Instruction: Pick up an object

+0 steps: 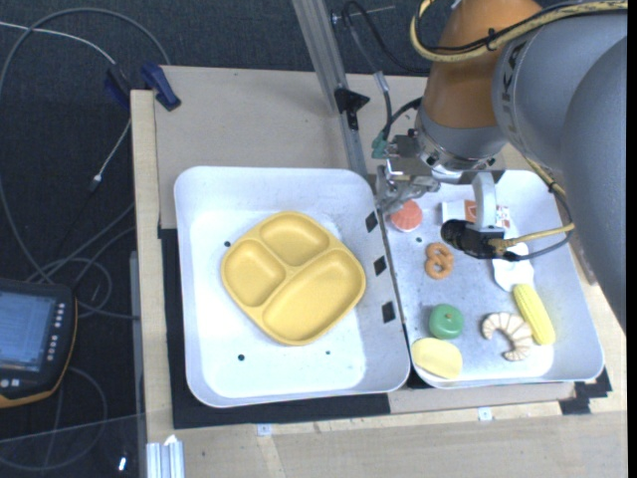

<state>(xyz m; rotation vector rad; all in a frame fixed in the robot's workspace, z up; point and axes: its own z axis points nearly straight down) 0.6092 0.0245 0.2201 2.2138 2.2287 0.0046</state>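
Here, your claw [403,189] hangs just above the pink disc [406,216], at the pretzel's [438,260] eleven o'clock; I cannot tell its state.

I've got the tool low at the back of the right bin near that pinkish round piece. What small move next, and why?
Probably shift the tool slightly toward the bin's front, to centre over the pinkish round piece, then descend. The tool sits at that piece's far edge, near the left wall of the right bin. The pretzel lies apart, so it should not interfere.
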